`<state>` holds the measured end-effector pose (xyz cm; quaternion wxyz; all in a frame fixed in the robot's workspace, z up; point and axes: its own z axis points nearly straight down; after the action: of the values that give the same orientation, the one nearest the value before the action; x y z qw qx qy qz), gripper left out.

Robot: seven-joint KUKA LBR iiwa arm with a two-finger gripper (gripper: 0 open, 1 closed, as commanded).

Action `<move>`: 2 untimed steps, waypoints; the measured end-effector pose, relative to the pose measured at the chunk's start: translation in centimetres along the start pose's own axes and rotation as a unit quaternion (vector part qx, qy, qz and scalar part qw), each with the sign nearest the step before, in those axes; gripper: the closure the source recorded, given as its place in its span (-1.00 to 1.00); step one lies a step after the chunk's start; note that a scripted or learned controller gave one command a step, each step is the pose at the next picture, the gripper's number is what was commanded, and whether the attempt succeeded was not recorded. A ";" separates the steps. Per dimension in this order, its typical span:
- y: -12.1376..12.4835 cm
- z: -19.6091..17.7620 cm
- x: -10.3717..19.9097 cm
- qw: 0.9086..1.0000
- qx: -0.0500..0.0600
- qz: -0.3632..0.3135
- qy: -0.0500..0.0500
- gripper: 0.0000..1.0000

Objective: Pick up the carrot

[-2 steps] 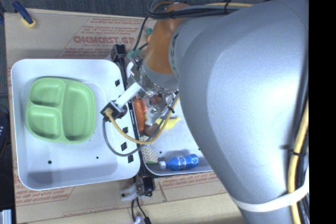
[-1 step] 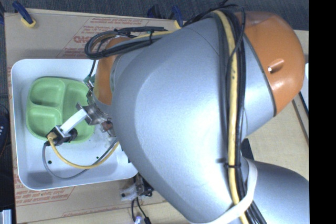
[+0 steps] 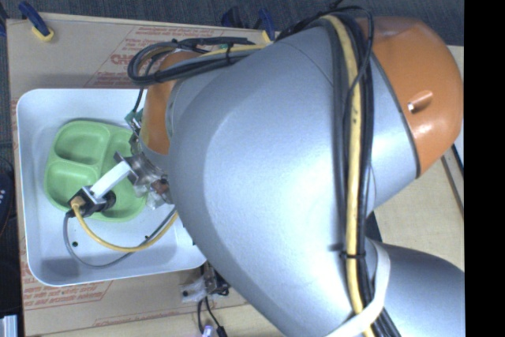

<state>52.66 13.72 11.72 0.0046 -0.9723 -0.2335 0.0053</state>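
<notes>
Edges: shallow white plastic bin (image 3: 35, 110) is seen with left, far and near rims; its right side is covered by the grey metal arm (image 3: 276, 170).
Open room: bare floor is left along the left and near walls.
Count: one bin, one green compartmented plastic dish (image 3: 75, 158).
Gripper (image 3: 150, 179): placed at the dish's right edge; open or closed cannot be told.
Carrot: place cannot be told.

green divided dish (image 3: 77, 156) in white bin (image 3: 41, 242)

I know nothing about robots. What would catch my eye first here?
The huge grey arm with its orange band looms across the middle and right. At the left, a white bin holds a bright green dish, which the arm's tip reaches over.
</notes>
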 end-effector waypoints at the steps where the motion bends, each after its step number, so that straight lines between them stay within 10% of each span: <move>1: 7.5 -7.5 -3.5 0.999 -0.002 -0.054 0.002 1.00; 2: 5.0 -7.4 -6.6 0.994 -0.001 0.109 0.002 1.00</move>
<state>49.11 6.26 19.11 0.0032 -0.9920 -0.1261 0.0034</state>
